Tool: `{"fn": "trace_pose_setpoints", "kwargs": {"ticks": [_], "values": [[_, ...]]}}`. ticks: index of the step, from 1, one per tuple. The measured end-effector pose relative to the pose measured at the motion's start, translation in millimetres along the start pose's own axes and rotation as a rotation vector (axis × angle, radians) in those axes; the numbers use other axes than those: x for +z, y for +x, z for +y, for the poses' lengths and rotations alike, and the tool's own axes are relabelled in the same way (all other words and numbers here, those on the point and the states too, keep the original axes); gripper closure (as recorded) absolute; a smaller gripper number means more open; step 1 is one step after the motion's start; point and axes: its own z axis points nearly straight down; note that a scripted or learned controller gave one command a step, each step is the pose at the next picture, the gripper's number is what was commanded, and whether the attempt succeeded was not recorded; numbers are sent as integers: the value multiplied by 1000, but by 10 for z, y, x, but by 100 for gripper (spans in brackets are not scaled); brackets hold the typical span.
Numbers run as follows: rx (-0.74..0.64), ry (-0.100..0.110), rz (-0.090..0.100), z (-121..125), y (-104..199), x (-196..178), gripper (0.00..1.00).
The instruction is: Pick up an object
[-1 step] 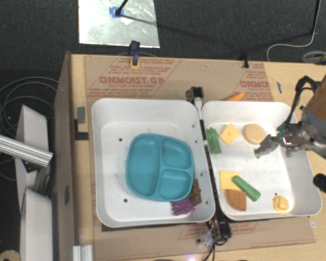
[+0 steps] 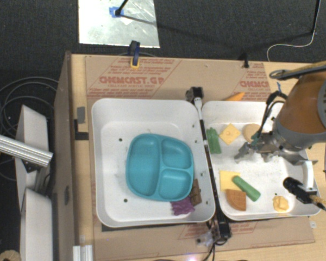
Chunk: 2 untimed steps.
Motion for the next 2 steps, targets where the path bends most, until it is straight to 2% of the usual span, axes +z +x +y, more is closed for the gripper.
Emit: {"fn": "trace_pose_setpoints", "kwargs": {"ticks": [1, 2], "values": [[1, -4, 0, -238, 245, 500, 0], [-4, -18, -5, 768, 31, 449, 0]]}}
